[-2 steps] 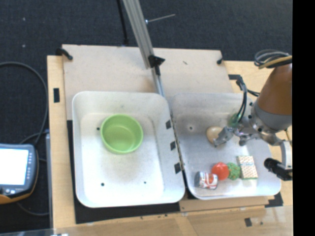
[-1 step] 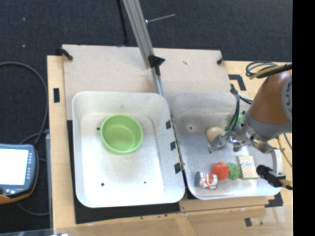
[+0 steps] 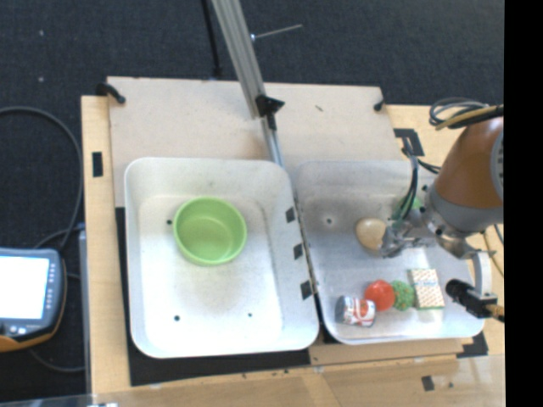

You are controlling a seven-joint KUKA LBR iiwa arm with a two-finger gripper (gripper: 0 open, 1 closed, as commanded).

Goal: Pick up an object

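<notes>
A beige egg-shaped object (image 3: 369,232) lies in the middle of the right bin (image 3: 339,193). My gripper (image 3: 395,239) reaches in from the right and sits low, right against the beige object's right side. Nearer the front of the same bin lie a red tomato-like ball (image 3: 381,295), a small green piece (image 3: 404,295), a pale box with printed spots (image 3: 426,288) and a small red-and-silver can (image 3: 356,311). A green bowl (image 3: 210,230) stands in the left bin (image 3: 153,312).
A slanted metal rail (image 3: 246,58) runs from the top down to the gap between the bins. A tablet-like screen (image 3: 25,295) sits off the bench at the left. Cables hang by the arm at the right.
</notes>
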